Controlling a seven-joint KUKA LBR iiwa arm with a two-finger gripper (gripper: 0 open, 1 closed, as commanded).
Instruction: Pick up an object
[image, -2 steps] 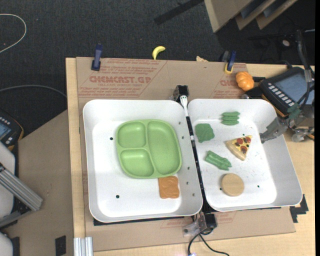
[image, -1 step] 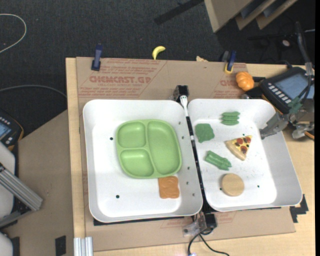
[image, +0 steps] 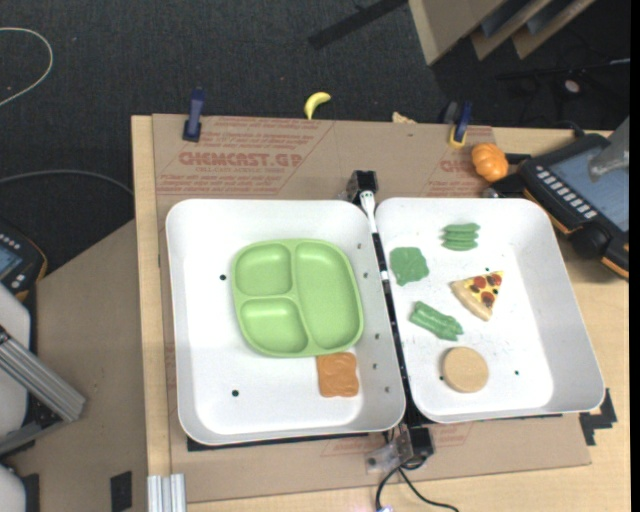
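Observation:
The right bin (image: 560, 300) holds several toy foods: a green ridged piece (image: 460, 236) at the back, a green leafy piece (image: 408, 265) near the divider, a pizza slice (image: 479, 293), a green bean pod (image: 435, 320) and a round tan cookie (image: 465, 369) at the front. In the left bin (image: 195, 300) lies a green divided plate (image: 297, 297), with an orange waffle-like piece (image: 338, 375) just in front of it.
A brown cardboard sheet (image: 250, 155) underlies both bins, clamped at the back by blue clips (image: 193, 115). A small yellow banana (image: 316, 103) and an orange toy (image: 489, 161) lie beyond the bins. A dark device (image: 575, 190) sits at the right.

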